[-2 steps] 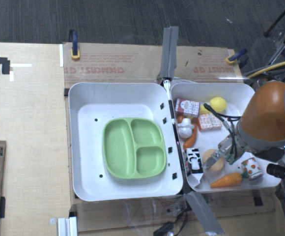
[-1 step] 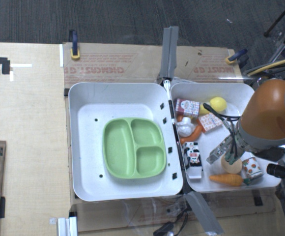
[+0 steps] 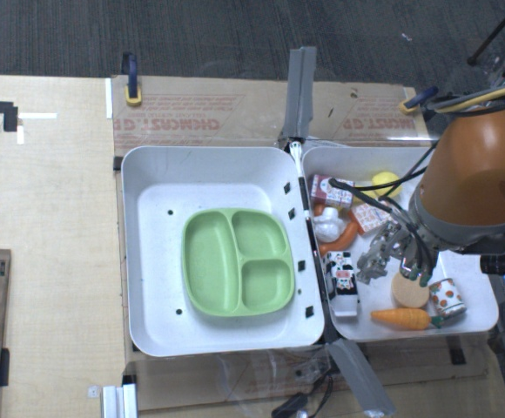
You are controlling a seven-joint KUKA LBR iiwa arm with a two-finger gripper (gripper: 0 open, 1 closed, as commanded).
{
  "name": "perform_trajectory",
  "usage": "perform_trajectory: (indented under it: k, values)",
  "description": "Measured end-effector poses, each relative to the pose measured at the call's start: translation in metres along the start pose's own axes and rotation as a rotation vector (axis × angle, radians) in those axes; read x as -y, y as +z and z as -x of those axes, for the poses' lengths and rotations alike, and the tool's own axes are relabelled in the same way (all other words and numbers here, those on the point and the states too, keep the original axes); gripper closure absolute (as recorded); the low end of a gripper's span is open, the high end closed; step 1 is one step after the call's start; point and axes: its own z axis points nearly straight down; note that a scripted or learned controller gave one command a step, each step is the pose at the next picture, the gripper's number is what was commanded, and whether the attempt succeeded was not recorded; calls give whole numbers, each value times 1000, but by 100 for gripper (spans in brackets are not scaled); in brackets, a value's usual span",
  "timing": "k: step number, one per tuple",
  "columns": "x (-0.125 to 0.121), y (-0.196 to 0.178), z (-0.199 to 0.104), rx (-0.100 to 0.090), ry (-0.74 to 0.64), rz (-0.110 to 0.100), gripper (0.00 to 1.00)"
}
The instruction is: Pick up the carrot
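The carrot (image 3: 400,319), orange with a small green tip at its right end, lies flat near the front edge of the right bin (image 3: 488,313). My gripper (image 3: 379,258) hangs over the middle of that bin, above and slightly left of the carrot and apart from it. The grey arm with its big orange band (image 3: 483,168) reaches in from the right and covers the bin's right rear part. Nothing shows in the gripper.
Around the gripper lie a tan round piece (image 3: 409,291), a spotted red-and-white can (image 3: 447,298), a black-and-white carton (image 3: 344,279), a white lump (image 3: 328,226), a red packet (image 3: 332,190) and a yellow item (image 3: 385,181). A green divided plate (image 3: 239,261) sits in the left bin (image 3: 148,233).
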Motion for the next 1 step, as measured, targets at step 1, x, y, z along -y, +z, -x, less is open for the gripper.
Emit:
perform_trajectory:
  k: [1]
  values:
    - [-68, 1, -19, -1, 155, -2, 100]
